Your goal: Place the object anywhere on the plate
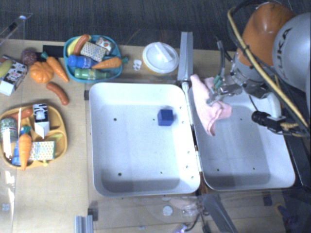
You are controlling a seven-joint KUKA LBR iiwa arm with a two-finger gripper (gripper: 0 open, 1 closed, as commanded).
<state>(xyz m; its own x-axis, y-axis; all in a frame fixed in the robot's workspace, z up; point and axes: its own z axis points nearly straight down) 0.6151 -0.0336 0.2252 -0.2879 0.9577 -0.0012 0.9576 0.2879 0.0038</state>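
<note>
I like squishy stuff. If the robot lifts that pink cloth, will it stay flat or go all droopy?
Probably droopy. The pink cloth already lies crumpled, with folds and one end trailing down, so it looks soft rather than stiff. It likely weighs little, being thin fabric. It drapes against the wall of the right bin, so it might snag or drag when lifted.

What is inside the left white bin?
A single blue cube sits on the left white bin's floor, right of centre. Nothing covers the floor, so nothing appears hidden there.

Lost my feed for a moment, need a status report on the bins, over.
Gripper over right bin, at pink cloth by the left wall; grasp unconfirmed. Blue cube alone in left bin. No plate identified in either bin.
</note>
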